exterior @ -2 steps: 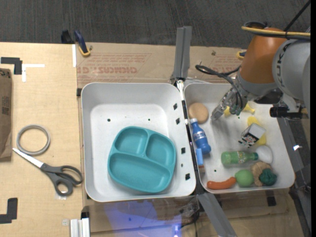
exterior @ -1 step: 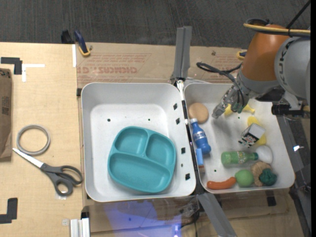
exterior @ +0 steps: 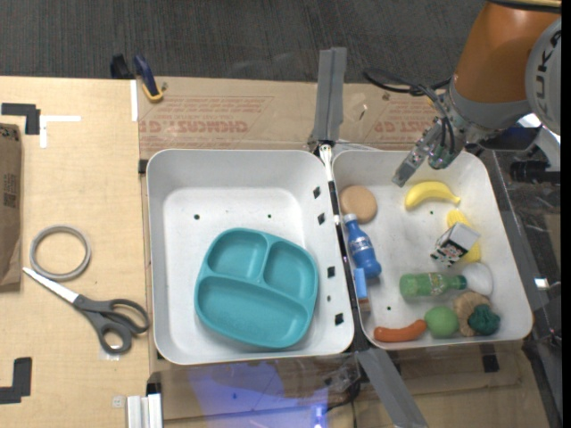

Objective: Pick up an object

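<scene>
The pincer [exterior: 419, 164] hangs with its fingers apart, gripping nothing, the banana [exterior: 432, 193] just below it.

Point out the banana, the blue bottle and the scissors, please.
banana [exterior: 432, 193], camera view, middle of its curved body.
blue bottle [exterior: 361, 248], camera view, middle of its body.
scissors [exterior: 109, 316], camera view, where the handles meet the blades.

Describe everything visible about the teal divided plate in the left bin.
The teal divided plastic plate is a rounded square with raised ribs splitting it into three compartments: one large at the front, two smaller at the back. It looks smooth, matte and holds nothing. It lies flat, right side up and turned slightly askew, on the floor of the left shallow white bin, towards its front right. Nothing else touches it.
</scene>
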Motion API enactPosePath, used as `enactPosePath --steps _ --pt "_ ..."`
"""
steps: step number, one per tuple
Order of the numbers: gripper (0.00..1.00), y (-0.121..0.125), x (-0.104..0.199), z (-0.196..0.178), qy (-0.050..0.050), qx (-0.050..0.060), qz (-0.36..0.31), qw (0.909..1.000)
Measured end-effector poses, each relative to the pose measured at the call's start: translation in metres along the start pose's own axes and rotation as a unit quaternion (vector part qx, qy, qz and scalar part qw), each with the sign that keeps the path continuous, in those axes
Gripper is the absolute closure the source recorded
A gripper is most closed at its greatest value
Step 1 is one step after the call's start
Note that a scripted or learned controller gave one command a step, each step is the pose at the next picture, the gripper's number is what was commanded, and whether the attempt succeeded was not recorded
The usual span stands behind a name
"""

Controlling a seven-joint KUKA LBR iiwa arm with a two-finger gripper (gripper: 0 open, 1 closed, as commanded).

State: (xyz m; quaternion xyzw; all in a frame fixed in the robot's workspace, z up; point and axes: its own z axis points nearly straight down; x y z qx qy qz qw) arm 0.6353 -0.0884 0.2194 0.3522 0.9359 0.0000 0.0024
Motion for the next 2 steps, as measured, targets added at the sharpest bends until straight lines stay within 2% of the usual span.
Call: enactPosePath --steps 1,2 --pt "1.0 -0.016 0.07 -0.02 0.002 0.001 0.067 0.9977" --pt "1.0 0.043 0.078 -0.052 0.001 0.001 0.122 0.9925"
